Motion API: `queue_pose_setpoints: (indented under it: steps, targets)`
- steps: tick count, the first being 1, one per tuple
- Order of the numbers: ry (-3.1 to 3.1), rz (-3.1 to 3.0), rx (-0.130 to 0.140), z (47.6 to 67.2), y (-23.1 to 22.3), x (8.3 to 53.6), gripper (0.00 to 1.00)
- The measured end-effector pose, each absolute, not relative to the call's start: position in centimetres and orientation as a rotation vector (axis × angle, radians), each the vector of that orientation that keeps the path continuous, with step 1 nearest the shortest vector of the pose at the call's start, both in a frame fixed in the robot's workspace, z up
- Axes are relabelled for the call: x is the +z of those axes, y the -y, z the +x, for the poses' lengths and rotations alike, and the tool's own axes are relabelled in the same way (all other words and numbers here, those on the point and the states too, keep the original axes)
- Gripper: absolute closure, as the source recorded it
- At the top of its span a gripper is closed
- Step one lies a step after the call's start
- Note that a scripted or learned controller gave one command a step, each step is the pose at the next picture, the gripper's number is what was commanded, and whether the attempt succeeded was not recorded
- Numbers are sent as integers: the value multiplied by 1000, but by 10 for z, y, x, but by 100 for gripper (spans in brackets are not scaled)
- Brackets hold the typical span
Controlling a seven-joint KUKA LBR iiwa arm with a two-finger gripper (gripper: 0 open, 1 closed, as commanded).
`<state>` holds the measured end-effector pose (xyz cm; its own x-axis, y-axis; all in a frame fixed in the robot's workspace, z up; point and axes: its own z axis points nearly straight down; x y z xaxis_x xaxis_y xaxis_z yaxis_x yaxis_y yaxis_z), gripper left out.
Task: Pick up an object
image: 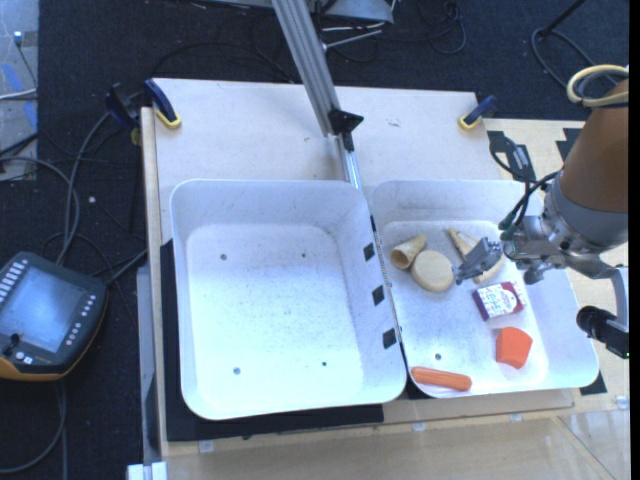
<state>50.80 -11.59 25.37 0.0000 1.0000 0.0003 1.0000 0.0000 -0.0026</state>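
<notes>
Two shallow white bins sit on a pale bench; the right bin [560, 373] holds the clutter. Near its centre a tan round disc [434, 270] looks light and rigid (best pinched across its edges). At its three o'clock, the gripper [478, 261] hovers, released, grasping nothing.

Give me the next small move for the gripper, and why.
Probably lower straight down onto the round tan piece. The gripper hangs at that piece's right edge in the right bin with nothing between its fingers, and the red packet, orange block and carrot lie farther off.
</notes>
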Motion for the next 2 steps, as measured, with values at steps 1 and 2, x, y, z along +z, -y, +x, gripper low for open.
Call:
queue_pose_setpoints:
  steps: [1,2]
  targets:
    - [2222,-2221,0,508,116,255,0]
    - [2219,-2218,5,516,113,197,0]
